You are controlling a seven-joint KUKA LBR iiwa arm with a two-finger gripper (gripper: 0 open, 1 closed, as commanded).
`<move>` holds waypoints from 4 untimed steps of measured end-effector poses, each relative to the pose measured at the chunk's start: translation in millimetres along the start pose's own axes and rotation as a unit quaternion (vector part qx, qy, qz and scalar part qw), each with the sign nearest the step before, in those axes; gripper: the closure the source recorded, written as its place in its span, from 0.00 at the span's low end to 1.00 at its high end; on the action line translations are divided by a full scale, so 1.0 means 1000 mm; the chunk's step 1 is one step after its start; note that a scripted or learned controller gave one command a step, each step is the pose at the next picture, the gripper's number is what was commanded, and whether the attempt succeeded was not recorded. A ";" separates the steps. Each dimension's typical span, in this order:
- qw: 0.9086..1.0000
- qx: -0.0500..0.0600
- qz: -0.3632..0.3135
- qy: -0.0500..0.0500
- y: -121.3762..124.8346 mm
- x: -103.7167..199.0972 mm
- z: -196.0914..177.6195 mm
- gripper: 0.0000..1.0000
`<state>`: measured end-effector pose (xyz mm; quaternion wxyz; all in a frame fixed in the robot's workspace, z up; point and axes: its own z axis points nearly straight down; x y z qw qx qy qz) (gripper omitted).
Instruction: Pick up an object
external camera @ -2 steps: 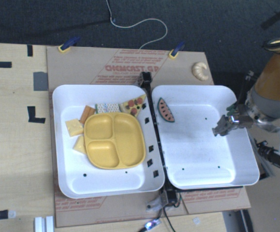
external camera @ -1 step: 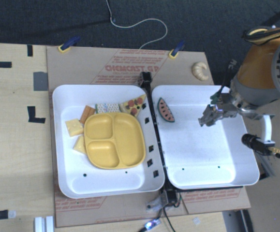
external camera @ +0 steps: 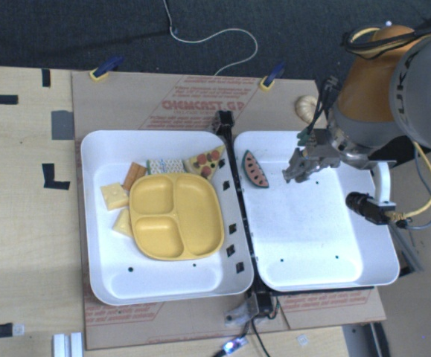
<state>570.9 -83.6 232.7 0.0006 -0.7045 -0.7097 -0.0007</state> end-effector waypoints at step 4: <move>1.000 0.001 0.003 -0.001 0.019 0.036 0.014 1.00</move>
